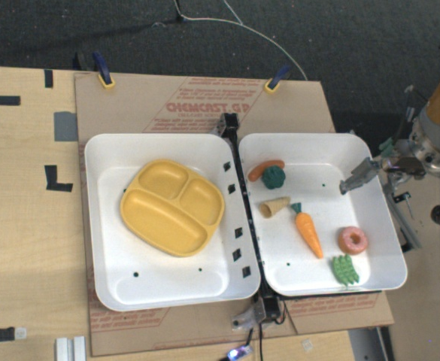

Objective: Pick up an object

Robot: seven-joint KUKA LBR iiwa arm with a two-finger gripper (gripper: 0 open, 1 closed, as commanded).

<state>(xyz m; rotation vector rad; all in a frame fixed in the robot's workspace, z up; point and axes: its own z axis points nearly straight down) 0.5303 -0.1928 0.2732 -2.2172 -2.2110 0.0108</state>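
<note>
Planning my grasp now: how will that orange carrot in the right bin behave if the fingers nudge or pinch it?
The carrot looks rounded and tapered, so a nudge would probably roll it in an arc. It looks like smooth toy plastic, likely light and stiff, perhaps slippery near its narrow tip.

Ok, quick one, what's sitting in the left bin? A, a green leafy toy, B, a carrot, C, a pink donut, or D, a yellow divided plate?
D: the yellow divided plate lies alone in the left bin, while the carrot, pink donut and green leafy toy all lie in the right bin.
</note>
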